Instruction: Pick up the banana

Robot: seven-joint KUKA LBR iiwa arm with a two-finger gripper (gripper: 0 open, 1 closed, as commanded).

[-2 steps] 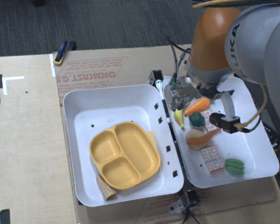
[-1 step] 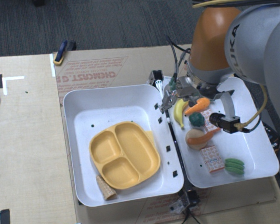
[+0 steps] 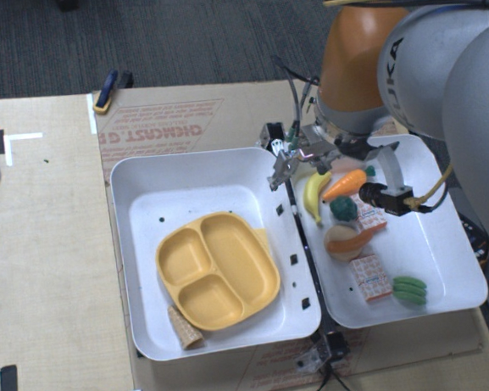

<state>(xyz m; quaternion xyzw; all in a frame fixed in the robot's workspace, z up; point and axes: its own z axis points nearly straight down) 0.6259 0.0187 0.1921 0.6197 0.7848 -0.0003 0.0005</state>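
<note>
We judge the banana (image 3: 313,194) to be a light toy piece, probably hollow plastic: stiff enough not to squash, but smooth and curved, so it could slip or roll out of a pinch taken near a tapering end. We would take hold across its thick middle, fingers closing on the two long sides, where the body is widest and most even. It is yellow, short and gently bowed, with what looks like a pale or greenish tip toward the far end. It lies in the right bin (image 3: 457,291), close against that bin's left wall and near its far left corner, running roughly along the wall. An orange carrot (image 3: 345,183) lies just beside it on the right, and a dark green piece (image 3: 343,209) sits near its lower end, so there is little spare room on that side. The gripper (image 3: 309,152) hangs over the far left corner of the right bin, just beyond the banana's upper end; whether it is released or clenched we cannot tell, as wrist hardware and cables crowd that spot.
</note>
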